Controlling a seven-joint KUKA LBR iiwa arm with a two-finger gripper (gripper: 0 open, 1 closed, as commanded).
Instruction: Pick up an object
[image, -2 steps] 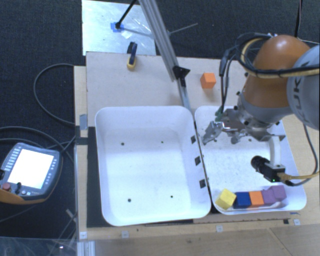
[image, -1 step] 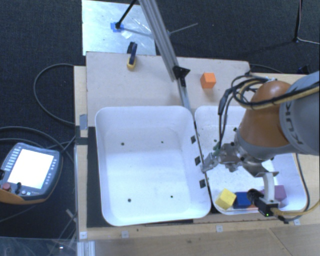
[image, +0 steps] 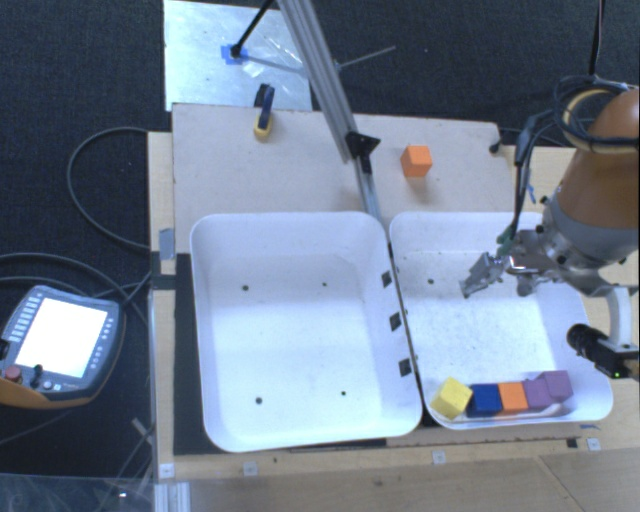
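Along the near wall of the right bin (image: 440, 235) sits a row of small blocks: a yellow block (image: 452, 397), a blue block (image: 486, 399), an orange block (image: 513, 396) and two purple blocks (image: 550, 388). My gripper (image: 482, 275) hangs over the middle of the right bin, well behind the row, pointing left. Its fingers stand apart with nothing between them. The arm, with its orange band (image: 600, 170), comes in from the right.
The left bin (image: 215, 300) lies beside the right one. An orange cube (image: 417, 160) rests on the board behind the bins, next to a slanted metal rod (image: 330, 90) and a blue-yellow clamp (image: 264, 110). A teach pendant (image: 55, 340) lies at far left.
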